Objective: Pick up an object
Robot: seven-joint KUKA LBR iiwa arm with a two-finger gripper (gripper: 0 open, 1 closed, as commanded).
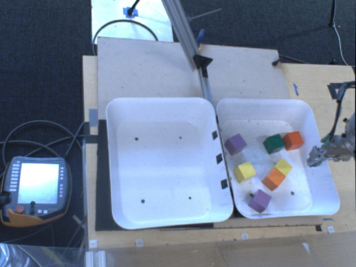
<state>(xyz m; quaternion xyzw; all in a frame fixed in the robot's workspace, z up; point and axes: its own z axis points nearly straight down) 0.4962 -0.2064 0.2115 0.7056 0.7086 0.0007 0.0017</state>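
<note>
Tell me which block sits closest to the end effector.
The orange block by the green one, at the right bin's far right. The end effector sits just beyond it; the other blocks lie farther left.

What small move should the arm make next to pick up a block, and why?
Probably move the end effector left, over the yellow block and orange block. It sits at the right rim of the right bin with nothing between its fingers, and those blocks lie nearest to it.

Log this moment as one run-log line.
phase: approach | gripper: at right bin right rim, nothing held | right bin: seven blocks | left bin: no blocks
</note>
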